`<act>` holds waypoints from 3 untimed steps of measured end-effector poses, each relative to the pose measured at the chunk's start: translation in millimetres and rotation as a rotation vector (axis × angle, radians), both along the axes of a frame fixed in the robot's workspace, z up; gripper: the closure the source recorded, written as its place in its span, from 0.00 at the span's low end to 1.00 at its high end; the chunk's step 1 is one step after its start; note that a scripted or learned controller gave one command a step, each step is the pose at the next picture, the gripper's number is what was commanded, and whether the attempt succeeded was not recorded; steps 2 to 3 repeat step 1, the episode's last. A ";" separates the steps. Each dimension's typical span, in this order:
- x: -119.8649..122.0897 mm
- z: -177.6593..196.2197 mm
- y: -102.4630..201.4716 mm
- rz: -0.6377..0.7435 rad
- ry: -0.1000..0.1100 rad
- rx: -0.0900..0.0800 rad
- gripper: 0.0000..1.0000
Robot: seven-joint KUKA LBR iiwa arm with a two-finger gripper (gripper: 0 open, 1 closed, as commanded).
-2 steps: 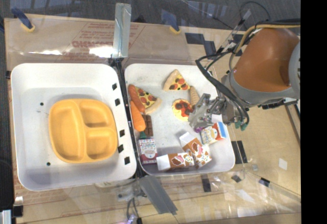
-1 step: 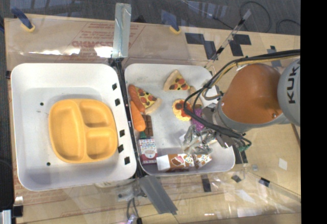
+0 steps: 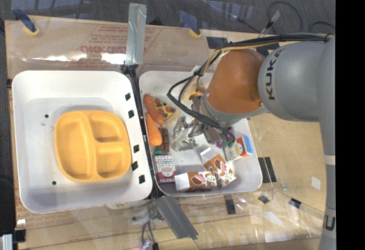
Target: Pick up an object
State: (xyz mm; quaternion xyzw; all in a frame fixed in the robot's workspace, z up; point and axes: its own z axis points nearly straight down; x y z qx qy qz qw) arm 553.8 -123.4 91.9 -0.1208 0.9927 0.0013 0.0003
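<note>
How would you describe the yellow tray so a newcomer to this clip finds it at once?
Start at the left white bin of the two side by side. The yellow tray lies flat in its middle, alone there. Its rounded shape with divided compartments and plain yellow colour set it apart from the small printed cartons and food items crowding the right bin.

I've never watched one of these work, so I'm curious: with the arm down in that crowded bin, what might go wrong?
1. The tool sits low among tightly packed items, so it could pinch two at once or shove the carrot aside.
2. The small cartons lie flat and overlapping near the right bin wall, which may make them slip.
3. The loose cables by the wrist might snag.
</note>
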 end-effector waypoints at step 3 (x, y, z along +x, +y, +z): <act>45.5 208.9 31.9 -0.216 -0.015 -0.004 1.00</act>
